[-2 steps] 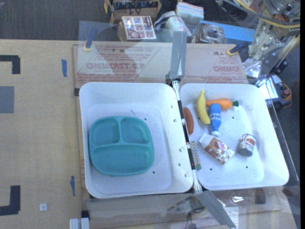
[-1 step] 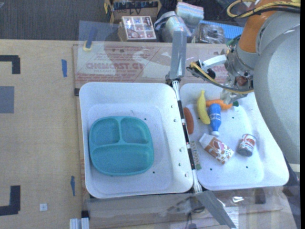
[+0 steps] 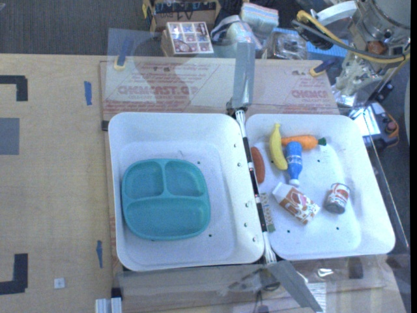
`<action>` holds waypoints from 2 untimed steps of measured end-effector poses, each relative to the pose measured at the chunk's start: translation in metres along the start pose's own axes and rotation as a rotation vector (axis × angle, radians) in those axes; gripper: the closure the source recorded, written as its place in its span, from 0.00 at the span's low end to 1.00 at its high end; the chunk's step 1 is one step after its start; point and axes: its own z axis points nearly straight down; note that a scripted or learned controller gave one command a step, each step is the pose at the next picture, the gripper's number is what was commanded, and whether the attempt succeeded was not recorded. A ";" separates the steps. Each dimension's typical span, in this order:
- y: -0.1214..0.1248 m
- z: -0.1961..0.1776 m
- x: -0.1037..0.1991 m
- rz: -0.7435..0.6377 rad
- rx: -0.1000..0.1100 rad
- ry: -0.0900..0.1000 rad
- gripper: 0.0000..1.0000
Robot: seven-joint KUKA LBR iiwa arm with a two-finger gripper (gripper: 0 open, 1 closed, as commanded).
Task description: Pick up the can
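Hand (image 3: pixel 355 83) sits high at the tabletop's far right corner, outside the bins; can't tell its state. Can (image 3: pixel 337 197) lies tipped in the right bin (image 3: pixel 374 240), near that bin's right edge, apart from the carton (image 3: pixel 296 203). Best bet: drop straight over the can, straddle its round sides, stay off the bin wall. Count: one can, one carton, one bottle (image 3: pixel 294 162), one banana (image 3: pixel 277 147), one carrot (image 3: pixel 303 141), one sausage (image 3: pixel 258 164); left bin (image 3: pixel 130 129) has one teal tray (image 3: pixel 165 198).

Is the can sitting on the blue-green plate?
No, the can lies in the right bin, while the plate is in the left bin.
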 end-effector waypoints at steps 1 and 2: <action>0.040 0.183 -0.009 -0.203 0.002 -0.004 1.00; 0.010 0.009 -0.015 -0.029 0.000 -0.001 1.00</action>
